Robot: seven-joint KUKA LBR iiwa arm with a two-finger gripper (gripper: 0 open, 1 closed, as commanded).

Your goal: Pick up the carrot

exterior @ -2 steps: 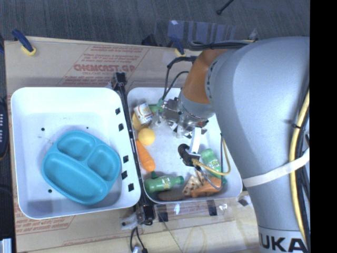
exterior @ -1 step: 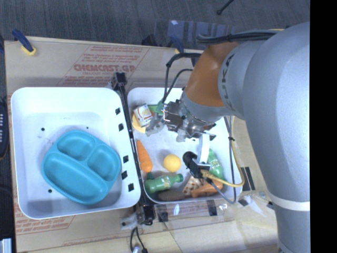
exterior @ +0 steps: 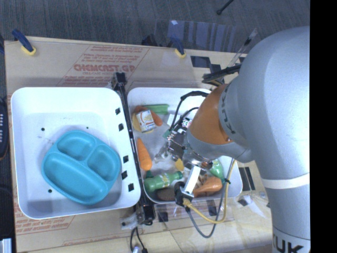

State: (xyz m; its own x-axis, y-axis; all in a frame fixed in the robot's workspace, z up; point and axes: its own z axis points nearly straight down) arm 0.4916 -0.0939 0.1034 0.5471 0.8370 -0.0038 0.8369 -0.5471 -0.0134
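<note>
The carrot [exterior: 144,154] is a short orange cone lying lengthwise against the left wall of the right bin [exterior: 158,95], thin tip pointing to the bin's far side. My gripper [exterior: 169,145] hangs low over the middle of that bin, just right of the carrot and apart from it. The grey arm with its orange band [exterior: 210,123] covers the bin's right half. Nothing shows in the gripper.
Around the carrot lie a yellow packet [exterior: 145,121], a green item [exterior: 158,108], a green bottle [exterior: 163,181], a dark brown piece [exterior: 166,194] and another orange item [exterior: 210,185]. The left bin [exterior: 31,101] holds a blue divided plate [exterior: 81,165]. Cables loop at the bench front.
</note>
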